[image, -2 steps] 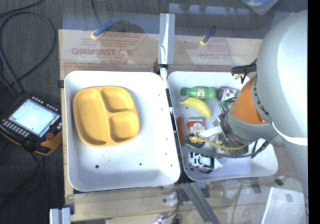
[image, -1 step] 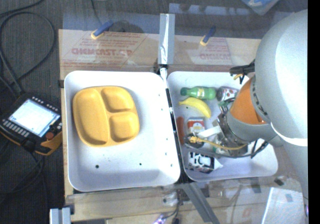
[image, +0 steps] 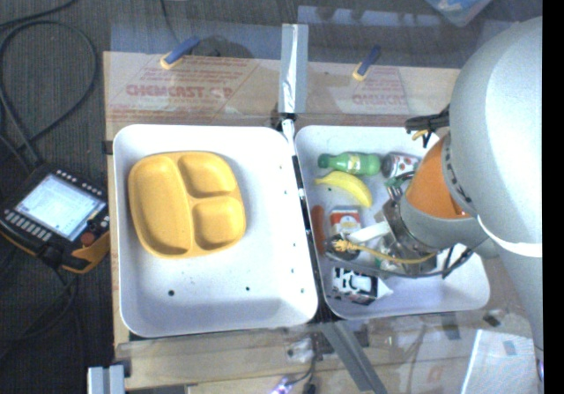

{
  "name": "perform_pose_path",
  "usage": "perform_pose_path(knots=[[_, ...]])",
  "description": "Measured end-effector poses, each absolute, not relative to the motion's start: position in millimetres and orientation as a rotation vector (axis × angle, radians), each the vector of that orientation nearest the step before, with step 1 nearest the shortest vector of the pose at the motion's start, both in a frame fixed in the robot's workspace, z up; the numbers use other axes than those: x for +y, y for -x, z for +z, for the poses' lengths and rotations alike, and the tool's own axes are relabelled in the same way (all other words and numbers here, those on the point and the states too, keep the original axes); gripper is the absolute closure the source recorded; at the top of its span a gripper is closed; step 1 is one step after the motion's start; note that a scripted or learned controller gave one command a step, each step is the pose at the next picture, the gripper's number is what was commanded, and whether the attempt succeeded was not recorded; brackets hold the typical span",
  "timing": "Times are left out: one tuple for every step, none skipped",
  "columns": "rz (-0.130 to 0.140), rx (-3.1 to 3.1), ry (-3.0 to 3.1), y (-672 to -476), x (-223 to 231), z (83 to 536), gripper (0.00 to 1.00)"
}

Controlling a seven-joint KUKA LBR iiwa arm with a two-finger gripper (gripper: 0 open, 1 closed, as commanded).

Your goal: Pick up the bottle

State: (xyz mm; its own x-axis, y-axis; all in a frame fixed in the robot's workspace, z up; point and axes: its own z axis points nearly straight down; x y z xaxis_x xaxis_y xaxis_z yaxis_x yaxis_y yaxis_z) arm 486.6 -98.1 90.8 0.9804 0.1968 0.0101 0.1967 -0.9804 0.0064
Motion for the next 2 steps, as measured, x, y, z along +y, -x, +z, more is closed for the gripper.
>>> perform_pose_path(knots=[[0.019,0.315,-3.121,-487.7,-97,90,0.0],[-0.006,0.402,-3.112,-483.9,-120,277,0.0]])
